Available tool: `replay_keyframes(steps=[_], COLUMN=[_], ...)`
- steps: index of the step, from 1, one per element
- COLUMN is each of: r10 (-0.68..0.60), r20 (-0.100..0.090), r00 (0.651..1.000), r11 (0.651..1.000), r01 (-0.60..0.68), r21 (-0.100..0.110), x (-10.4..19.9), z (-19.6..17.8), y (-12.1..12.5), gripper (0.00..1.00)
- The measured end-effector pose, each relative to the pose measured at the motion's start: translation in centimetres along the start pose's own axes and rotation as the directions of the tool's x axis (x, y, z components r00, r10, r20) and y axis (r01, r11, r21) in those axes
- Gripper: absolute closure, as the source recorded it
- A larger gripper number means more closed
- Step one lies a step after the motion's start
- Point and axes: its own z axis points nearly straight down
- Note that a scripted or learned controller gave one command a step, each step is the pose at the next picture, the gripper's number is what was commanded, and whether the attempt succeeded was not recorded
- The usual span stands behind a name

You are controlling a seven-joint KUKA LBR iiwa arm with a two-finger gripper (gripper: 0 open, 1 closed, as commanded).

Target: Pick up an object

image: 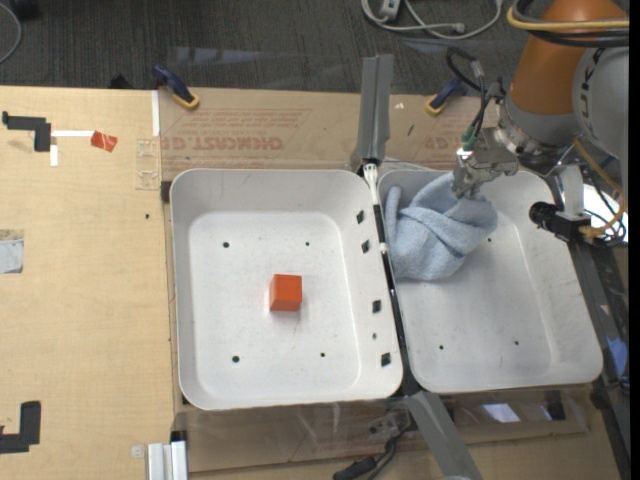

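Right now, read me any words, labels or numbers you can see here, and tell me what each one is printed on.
"CHEMCAST GP", printed upside down in red on the brown sheet behind the left bin.
A second, smaller red line beneath it on that sheet is too blurred to read.

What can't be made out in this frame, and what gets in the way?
- Gripper: it sits right on the light blue cloth in the right bin, too small and cluttered in the camera view to tell whether it has any fabric.
- Anything under the cloth: hidden by its bunched folds.
- Arm: its upper part is cut off by the right and top edges.
- Orange block in the left bin: underside hidden.
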Motion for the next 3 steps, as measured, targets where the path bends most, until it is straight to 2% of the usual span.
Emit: replay_keyframes(steps=[1, 2, 3], r10=[0.093, 0.067, -0.083], r20=[0.0, 0.001, 0.0], r00=[0.996, 0.998, 0.997], r11=[0.996, 0.998, 0.997], r01=[-0.093, -0.067, 0.083], r21=[0.001, 0.0, 0.001], x=[3.4, -0.6, -1.4], z=[-0.7, -1.4, -0.6], y=[0.4, -0.1, -0.2], gripper=[1.0, 1.0, 1.0])
